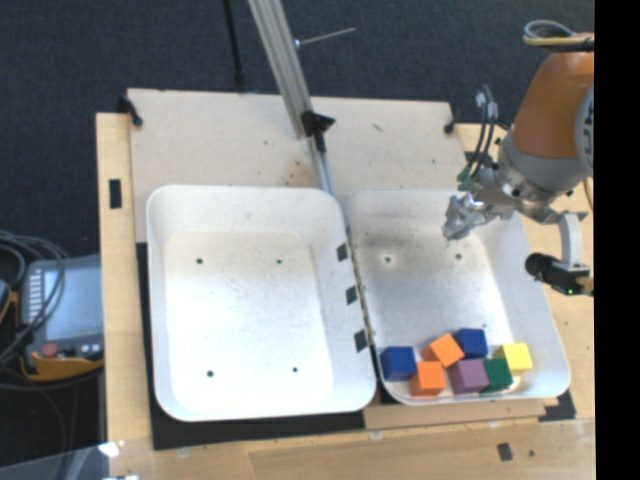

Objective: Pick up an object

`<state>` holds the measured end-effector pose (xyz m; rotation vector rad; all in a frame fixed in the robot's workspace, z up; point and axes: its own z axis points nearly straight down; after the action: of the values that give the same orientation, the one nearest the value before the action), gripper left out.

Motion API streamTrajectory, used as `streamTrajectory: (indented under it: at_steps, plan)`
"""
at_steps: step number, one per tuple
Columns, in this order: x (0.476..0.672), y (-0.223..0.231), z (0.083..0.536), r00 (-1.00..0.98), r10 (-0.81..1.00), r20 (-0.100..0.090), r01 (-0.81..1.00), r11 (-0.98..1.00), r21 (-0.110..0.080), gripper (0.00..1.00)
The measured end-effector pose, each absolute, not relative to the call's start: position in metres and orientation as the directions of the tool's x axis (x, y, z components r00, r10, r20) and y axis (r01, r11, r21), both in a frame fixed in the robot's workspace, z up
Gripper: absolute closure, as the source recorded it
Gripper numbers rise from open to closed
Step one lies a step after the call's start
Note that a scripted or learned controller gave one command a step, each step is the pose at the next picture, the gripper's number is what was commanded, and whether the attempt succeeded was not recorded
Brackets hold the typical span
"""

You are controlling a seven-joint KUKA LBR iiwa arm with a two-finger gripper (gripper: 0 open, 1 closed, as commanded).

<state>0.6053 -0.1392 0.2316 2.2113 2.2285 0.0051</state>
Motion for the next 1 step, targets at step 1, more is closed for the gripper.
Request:
streamTrajectory:
  at_steps: [1]
  plan:
    - [0.607,-0.0769,0.239,-0.009,1.0,0.003,1.0,0.009,0.0,1.0]
